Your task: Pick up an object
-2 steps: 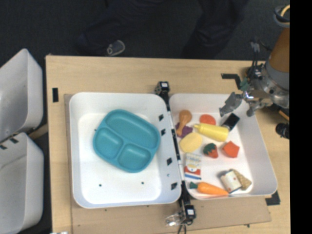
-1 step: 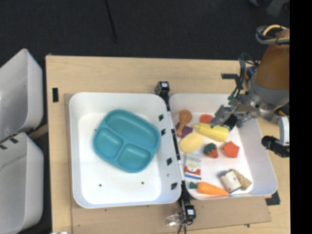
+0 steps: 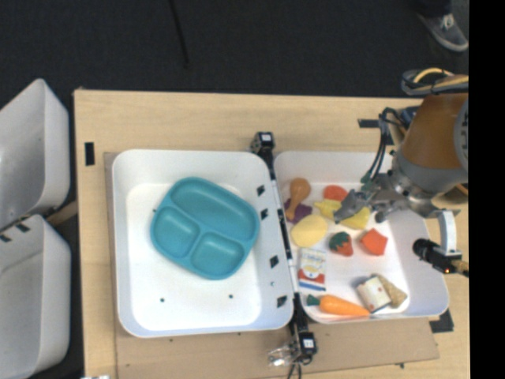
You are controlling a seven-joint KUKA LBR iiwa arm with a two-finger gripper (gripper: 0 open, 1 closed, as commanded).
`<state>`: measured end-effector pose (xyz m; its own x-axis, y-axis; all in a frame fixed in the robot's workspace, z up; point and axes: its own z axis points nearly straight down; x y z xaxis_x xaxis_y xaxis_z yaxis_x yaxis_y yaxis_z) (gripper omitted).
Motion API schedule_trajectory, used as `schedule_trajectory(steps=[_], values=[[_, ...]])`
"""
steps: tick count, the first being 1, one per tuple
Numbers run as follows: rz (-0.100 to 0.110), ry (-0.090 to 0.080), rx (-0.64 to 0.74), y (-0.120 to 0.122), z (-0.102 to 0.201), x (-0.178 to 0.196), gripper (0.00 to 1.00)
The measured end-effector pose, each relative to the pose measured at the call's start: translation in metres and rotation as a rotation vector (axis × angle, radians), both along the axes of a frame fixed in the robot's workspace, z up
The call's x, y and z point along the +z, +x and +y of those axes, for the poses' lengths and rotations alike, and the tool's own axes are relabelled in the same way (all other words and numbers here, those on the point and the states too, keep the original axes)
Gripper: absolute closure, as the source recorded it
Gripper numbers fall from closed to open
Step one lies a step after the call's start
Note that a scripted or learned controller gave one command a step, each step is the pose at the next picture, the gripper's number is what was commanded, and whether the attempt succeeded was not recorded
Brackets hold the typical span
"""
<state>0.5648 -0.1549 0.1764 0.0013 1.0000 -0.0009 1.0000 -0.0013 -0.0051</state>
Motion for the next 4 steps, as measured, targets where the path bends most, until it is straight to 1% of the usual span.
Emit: schedule_trajectory(steps=[1,2,3,4], values=[[0.000,0.000,-0.002,0.008,-0.001,-0.060,0.00],[-0.003,-0.001,-0.003,0.008,-0.002,-0.077,0.00],[-0.004,0.001,-0.009,0.009,-0.003,-0.067,1.00],[-0.009,-0.001,-0.008,0.015,-0.014,-0.015,1.00]])
